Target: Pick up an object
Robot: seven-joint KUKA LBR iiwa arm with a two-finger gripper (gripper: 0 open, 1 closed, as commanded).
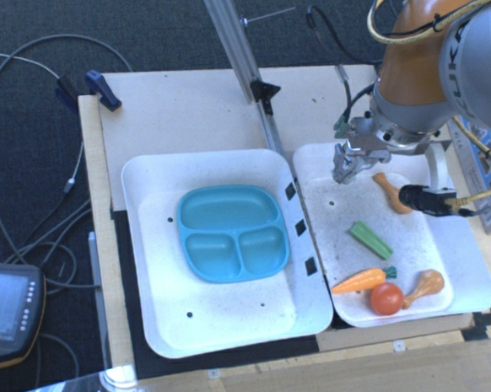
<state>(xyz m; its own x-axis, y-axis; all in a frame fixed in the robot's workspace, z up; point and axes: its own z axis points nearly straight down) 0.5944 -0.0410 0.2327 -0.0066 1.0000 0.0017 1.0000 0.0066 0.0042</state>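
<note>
Left bin: a blue divided plate with three compartments is seen lying flat near the middle.

Right bin: five loose items are held. A green block is laid at a slant near the centre, below and just right of the gripper, apart from it. A carrot is set along the near edge, its tip pointed left; a red tomato is placed just below it, close or touching, and a tan pear-shaped piece is beside the tomato. An orange-brown curved piece is found to the right of the gripper, near it.

Gripper: positioned low over the far left corner of the right bin; whether it is parted or closed cannot be told, and nothing is seen in it.

Arm: entered from the upper right, the orange band bent over the bin's far edge.

Surroundings: a pale bench on dark carpet with loose cables; a metal pole is raised between the bins.
</note>
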